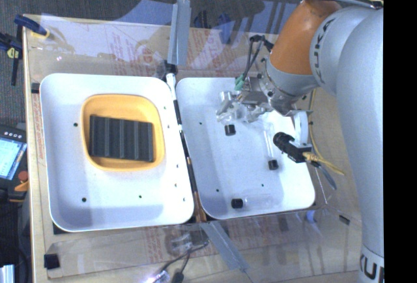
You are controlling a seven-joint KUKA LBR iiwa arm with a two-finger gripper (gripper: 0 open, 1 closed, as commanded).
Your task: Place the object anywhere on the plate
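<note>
We find the dark ribbed block [122, 138] lying flat in the middle of the yellow plate [120, 103], its grooves running up and down the view, with yellow rim visible on every side of it. The plate itself sits in the left bin [55, 164], toward the far half of it. Well to the right of the plate, across the seam between the bins, the gripper [242, 109] hangs over the far part of the right bin [215, 177], carried by the grey arm [342, 66]. Nothing shows in the claw, and we cannot tell from this angle whether it is wide or narrow. Several small black pieces [237, 203] lie scattered on the right bin's floor, all well away from the plate. We judge the placing step to be finished, or as good as finished, since the block rests wholly on the plate and the claw is well apart from it. The next move, as we see it, calls only for keeping the arm clear of the plate so the block is not disturbed.
</note>
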